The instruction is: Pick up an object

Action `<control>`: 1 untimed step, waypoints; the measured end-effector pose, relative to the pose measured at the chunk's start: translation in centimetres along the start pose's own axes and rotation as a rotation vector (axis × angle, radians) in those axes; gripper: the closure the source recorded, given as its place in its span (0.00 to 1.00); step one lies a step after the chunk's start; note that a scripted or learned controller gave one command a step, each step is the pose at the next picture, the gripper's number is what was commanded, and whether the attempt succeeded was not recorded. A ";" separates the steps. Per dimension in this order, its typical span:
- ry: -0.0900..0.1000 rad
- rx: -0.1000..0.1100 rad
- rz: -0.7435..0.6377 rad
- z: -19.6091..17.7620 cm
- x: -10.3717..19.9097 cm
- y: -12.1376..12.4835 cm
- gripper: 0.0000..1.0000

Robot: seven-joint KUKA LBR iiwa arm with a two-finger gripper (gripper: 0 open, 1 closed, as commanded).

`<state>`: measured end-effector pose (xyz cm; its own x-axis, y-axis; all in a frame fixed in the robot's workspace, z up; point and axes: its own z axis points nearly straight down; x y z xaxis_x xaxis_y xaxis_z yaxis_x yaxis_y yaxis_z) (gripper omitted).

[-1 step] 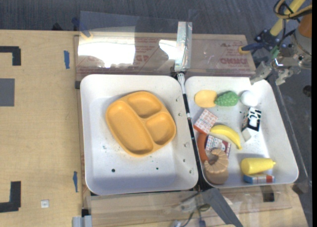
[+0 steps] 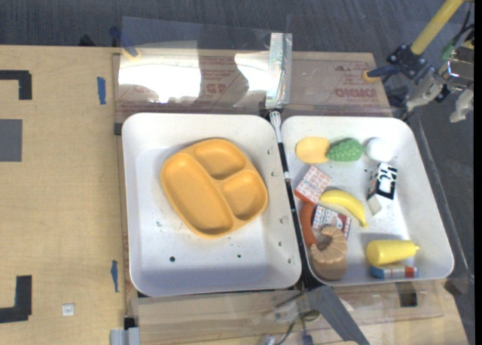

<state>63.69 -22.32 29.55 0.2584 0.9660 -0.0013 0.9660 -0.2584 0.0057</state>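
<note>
The wooden bench [image 2: 53,185] bears two white bins side by side, their inner rims touching. The left bin [image 2: 143,185] holds one thing, a yellow divided plate [image 2: 215,185], lying flat near its middle and turned at a slant. The right bin [image 2: 429,208] holds all the smaller things that could be picked. A brown tub [image 2: 329,253] stands at its near left corner, touching a red patterned packet [image 2: 331,221] just behind it. A banana [image 2: 345,204] lies across the middle, beside that packet. A yellow bottle [image 2: 390,250] lies on its side at the near right, with a white marker [image 2: 392,270] just in front of it, along the rim. A second red patterned card [image 2: 312,182] lies by the left wall. Along the far side sit a lemon [image 2: 312,149], a green fruit [image 2: 345,150] touching it, and a white ball [image 2: 376,148]. A black-and-white box [image 2: 382,183] lies just in front of the ball. How the jaws stand cannot be told.
</note>
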 end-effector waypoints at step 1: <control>0.001 0.016 0.151 13.7 -1.6 -10.7 0.00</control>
<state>52.99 -21.15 15.80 0.4008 0.9161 -0.0010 0.9161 -0.4008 -0.0100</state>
